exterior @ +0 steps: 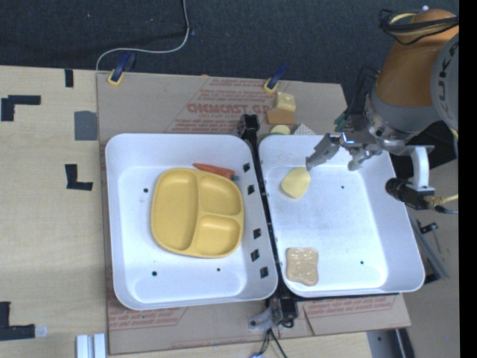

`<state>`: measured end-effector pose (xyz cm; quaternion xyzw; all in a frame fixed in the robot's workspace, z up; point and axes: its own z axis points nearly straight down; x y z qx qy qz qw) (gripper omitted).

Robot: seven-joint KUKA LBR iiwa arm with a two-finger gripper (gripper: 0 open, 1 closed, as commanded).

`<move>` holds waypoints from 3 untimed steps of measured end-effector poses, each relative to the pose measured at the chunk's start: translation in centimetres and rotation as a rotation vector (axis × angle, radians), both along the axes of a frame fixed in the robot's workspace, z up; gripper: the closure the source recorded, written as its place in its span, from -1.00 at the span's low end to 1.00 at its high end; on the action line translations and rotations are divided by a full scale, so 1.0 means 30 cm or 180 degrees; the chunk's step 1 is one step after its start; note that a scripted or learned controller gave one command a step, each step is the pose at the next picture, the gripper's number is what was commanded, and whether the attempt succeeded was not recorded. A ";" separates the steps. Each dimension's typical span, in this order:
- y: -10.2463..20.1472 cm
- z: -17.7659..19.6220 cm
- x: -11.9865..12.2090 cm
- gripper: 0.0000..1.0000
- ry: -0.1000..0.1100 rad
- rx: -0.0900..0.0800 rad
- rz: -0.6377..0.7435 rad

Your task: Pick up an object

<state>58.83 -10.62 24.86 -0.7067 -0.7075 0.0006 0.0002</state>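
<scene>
The arm comes in from three o'clock, its orange band (408, 66) high at about one o'clock, and the end effector (337, 155) hangs over the upper part of the right bin (387, 230). Its two fingers are spread apart, one reaching toward nine o'clock and the other toward six, with nothing between them.

Just beside the leftward finger, at about eight o'clock from it, a pale yellow lemon-shaped piece (295, 183) lies on the bin floor; whether the fingertip touches it cannot be told. At six o'clock in the same bin, well apart from the end effector, a flat tan waffle-like piece (302, 265) lies near the front wall.

The left bin (127, 274) holds a yellow divided plate (197, 212) with three compartments, lying flat at the bin's middle. At the plate's twelve o'clock edge an orange carrot-like piece (213, 170) lies just beside it, partly hidden by the rim.

Beyond the bins, at twelve o'clock on the cardboard-covered counter (171, 103), a few small blocks (282, 110), yellow and tan, sit near a blue clamp (276, 75). Another clamp (119, 68), blue and yellow, grips the cardboard's far left corner, and a white cable (179, 21) runs across the dark floor behind.
</scene>
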 end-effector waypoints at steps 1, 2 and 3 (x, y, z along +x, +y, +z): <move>-0.039 -0.235 0.114 -1.00 0.0016 -0.0002 0.0001; -0.040 -0.564 0.169 -1.00 -0.0008 -0.0009 0.0005; -0.038 -0.512 0.170 1.00 -0.0005 -0.0001 0.0004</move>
